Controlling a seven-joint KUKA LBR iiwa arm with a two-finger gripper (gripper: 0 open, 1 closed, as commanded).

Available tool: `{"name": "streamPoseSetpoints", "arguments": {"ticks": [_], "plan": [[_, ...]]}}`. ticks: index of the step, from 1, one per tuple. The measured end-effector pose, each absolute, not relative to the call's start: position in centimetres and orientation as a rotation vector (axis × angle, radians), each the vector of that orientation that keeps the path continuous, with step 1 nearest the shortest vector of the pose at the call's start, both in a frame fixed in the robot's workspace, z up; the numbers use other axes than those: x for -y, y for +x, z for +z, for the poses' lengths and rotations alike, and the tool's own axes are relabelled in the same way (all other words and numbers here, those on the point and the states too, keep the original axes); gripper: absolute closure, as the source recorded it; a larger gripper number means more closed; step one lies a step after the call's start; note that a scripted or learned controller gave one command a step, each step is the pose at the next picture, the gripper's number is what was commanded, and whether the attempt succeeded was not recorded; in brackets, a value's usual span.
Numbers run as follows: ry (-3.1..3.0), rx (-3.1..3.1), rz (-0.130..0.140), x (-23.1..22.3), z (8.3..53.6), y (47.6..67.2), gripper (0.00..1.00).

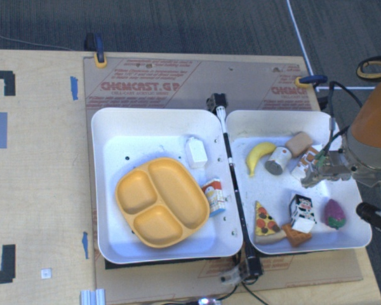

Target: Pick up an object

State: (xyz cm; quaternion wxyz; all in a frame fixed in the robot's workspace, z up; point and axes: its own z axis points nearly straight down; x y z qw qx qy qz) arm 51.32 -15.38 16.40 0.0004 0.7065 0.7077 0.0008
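Note:
My gripper (312,172) hangs over the right bin (349,240), near its right side. Just up and left of it lies a small white and orange item (304,160), partly covered by the gripper. A brown block (298,143), a grey cylinder (276,161) and a yellow banana (259,156) lie at the back of this bin. Toward the front sit a black and white carton (301,211), a pizza slice (265,221), an orange piece (296,235) and a purple berry (334,213).
The left bin (108,170) holds a yellow divided plate (162,201), a white block (195,151) and a small can (214,196). The bins' shared rim (230,170) runs between them. Cables (343,94) hang near the arm at the right.

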Motion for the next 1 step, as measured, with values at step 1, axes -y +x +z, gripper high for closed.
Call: {"name": "streamPoseSetpoints", "arguments": {"ticks": [1], "plan": [[2.221, -2.225, 0.001, 10.82, 19.81, 48.30, 1.00]]}}
